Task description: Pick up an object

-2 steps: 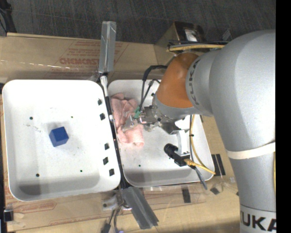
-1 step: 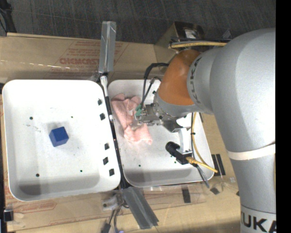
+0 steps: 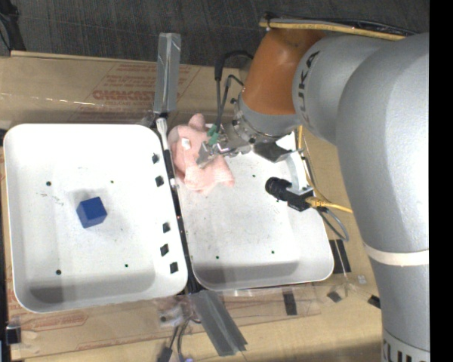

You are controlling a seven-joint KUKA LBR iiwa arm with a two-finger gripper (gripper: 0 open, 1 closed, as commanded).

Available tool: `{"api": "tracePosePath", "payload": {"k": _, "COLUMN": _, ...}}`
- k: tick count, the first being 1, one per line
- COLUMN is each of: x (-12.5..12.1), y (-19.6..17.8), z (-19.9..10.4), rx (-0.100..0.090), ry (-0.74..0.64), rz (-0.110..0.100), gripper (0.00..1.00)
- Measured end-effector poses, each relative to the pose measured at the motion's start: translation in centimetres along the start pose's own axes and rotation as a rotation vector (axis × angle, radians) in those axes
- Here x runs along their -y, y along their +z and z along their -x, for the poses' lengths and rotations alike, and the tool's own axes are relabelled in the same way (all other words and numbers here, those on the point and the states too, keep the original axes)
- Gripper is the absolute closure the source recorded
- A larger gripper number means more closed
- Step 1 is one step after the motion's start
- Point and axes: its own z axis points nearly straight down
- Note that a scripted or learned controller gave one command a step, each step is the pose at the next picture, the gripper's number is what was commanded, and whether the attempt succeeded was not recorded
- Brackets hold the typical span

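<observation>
Two bins on desk. Gripper (image 3: 215,145) down on pink soft toy (image 3: 196,161), right bin's far-left corner; finger state cannot tell. Blue cube (image 3: 92,211) untouched, left bin. Lift not yet done.

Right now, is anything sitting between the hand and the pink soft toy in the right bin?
Nothing visible does. The hand is already down at the pink soft toy, in the far left corner of the right bin, against the toy's right side. The blue cube lies apart in the left bin.
</observation>
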Motion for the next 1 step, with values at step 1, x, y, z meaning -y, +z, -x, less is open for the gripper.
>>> {"api": "tracePosePath", "payload": {"k": 1, "x": 0.51, "y": -8.77, "z": -3.70, "rx": 0.002, "ry": -0.289, "rz": 0.003, "gripper": 1.00}}
